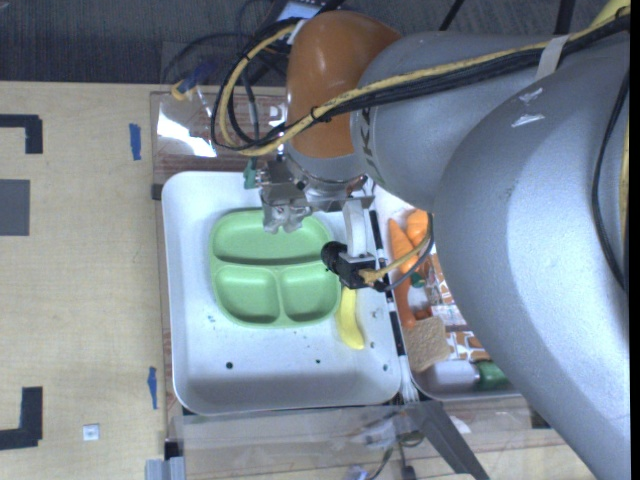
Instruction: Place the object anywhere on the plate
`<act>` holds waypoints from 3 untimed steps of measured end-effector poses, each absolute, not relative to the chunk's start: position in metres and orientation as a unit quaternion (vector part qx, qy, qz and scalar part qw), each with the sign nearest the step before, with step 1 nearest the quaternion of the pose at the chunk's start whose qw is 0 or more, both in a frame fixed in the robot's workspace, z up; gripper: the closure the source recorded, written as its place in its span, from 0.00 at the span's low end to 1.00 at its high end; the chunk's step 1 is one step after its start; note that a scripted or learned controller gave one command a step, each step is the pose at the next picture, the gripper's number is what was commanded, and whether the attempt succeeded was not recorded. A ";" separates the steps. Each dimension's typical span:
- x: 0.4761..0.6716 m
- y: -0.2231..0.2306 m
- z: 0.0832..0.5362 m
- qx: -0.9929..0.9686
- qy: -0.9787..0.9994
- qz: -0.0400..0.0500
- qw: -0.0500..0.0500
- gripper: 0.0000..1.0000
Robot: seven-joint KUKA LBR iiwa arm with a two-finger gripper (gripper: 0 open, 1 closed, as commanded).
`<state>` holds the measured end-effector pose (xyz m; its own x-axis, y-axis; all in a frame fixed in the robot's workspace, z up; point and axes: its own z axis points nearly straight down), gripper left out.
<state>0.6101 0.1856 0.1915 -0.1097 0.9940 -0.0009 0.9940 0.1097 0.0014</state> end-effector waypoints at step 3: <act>0.566 0.205 0.175 0.647 0.763 -0.001 -0.001 0.00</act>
